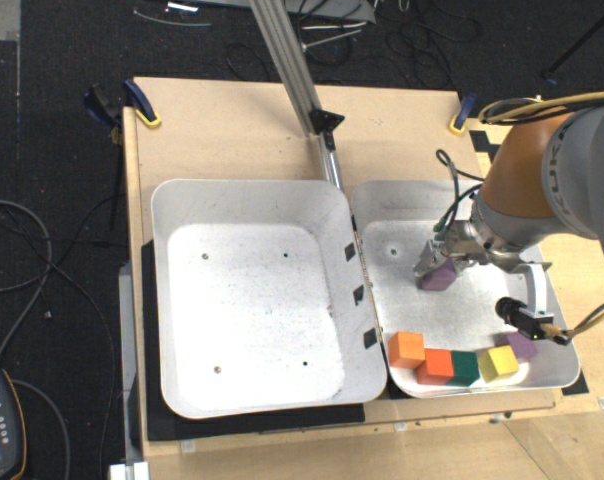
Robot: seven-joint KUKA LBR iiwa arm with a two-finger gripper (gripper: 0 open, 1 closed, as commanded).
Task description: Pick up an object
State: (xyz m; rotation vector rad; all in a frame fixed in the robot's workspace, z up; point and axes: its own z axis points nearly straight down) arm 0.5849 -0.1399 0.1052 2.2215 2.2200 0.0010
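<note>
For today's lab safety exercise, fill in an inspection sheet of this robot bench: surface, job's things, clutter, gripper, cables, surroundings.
Surface: wooden bench bearing a left white bin and a right white bin side by side.
Job's things: purple block in the right bin at the gripper; along the near wall an orange block, a red-orange block, a green block, a yellow block and a second purple block.
Clutter: nothing seen in the bins.
Gripper: gripper down at the purple block; grasp cannot be judged.
Cables: black cable looping by the wrist; cables on the floor.
Surroundings: dark carpet, metal pole, clamps at bench corners.
</note>
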